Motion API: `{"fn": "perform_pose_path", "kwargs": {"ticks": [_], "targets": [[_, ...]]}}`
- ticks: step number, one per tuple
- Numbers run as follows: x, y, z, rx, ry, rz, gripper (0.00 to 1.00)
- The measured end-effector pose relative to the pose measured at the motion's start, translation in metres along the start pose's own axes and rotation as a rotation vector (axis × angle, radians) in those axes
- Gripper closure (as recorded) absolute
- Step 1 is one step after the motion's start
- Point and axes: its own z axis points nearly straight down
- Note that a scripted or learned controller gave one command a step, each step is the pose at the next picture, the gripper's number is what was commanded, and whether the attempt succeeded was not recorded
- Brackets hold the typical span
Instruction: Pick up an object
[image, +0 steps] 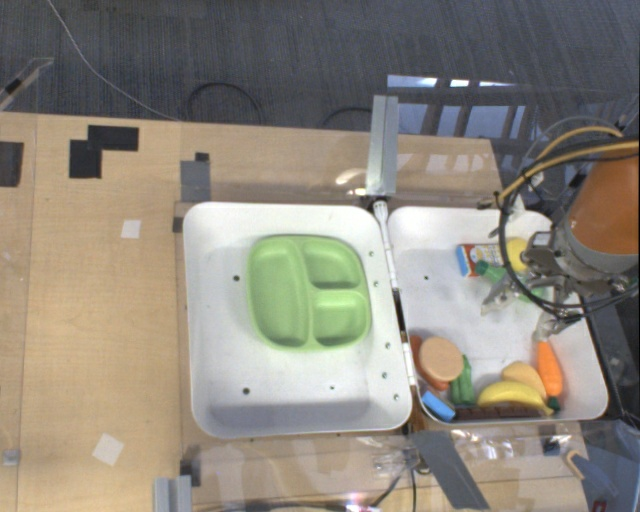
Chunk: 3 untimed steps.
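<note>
My gripper (522, 308) hangs over the middle right of the right bin (440, 300), below the orange-banded wrist (610, 205). Its two metal fingers (497, 296) stand apart, open, with bare bin floor between them. Just behind it lie a small blue and white carton (472, 259) and a yellow round piece (515, 250), partly covered by the arm's cables. In front of it an orange carrot (549, 368) lies near the bin's right wall.
The right bin's front corner holds a banana (512, 398), a pale yellow piece (524, 375), a round brown disc (440, 358), a green piece (463, 381) and a small blue piece (437, 405). A green divided plate (305, 292) sits in the left bin (215, 380).
</note>
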Motion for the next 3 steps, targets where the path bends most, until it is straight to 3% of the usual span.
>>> {"fn": "perform_pose_path", "kwargs": {"ticks": [1, 2, 3], "targets": [[-0.049, -0.018, 0.057, 0.000, -0.004, 0.091, 0.00], [-0.045, 0.077, 0.049, -0.008, -0.002, -0.054, 0.00], [-0.048, 0.081, 0.054, 0.001, 0.001, 0.103, 0.00]]}}
